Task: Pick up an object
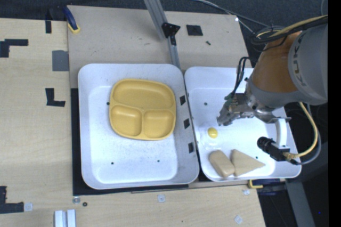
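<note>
Bench: pale wood, two white bins side by side mid-frame.
Left bin (93,130): yellow three-part plate (142,108) in its upper half, bare floor below.
Right bin (205,82): small yellow ball (212,133) at centre; tan roll (221,163) and tan wedge (246,162) touching along its lower edge.
Arm: enters from the right, wrist bent down.
Gripper (228,115): just above-right of the ball, holding nothing; finger gap cannot be told.

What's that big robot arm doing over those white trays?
The robot arm is reaching into the right white bin from the right side. Its claw hangs low over the bin floor, just above and to the right of a small yellow ball. Nothing is in the claw that I can see. Two tan blocks lie near the bin's front edge. In the left white bin sits a yellow divided plate, which nobody is touching. So it looks ready to try picking something up.
</note>
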`<state>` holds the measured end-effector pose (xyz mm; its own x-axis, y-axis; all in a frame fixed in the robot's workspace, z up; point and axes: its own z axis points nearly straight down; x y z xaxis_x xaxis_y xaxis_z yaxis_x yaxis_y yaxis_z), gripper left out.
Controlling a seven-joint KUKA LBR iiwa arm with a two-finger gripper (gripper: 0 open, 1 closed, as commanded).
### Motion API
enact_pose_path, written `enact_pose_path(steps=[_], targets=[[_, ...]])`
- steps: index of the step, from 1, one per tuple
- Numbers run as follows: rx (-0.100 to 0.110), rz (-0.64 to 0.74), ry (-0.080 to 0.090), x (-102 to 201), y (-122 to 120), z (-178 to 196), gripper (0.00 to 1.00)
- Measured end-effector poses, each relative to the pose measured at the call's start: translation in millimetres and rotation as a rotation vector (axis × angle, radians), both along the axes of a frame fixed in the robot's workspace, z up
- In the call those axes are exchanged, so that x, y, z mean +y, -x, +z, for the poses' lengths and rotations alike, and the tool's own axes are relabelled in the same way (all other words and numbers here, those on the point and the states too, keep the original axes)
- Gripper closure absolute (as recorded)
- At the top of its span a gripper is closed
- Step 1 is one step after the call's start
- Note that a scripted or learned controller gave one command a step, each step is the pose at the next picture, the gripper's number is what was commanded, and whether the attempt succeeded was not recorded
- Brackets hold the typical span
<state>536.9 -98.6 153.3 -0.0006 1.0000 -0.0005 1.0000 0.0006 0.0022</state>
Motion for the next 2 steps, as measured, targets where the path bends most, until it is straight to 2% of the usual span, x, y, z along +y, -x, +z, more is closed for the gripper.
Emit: enact_pose_path(steps=[1,2], targets=[[-0.001,-0.001,0.0,-5.6,8.0,53.7,1.0],[0.001,0.0,0.0,-5.5,7.4,79.1,1.0]])
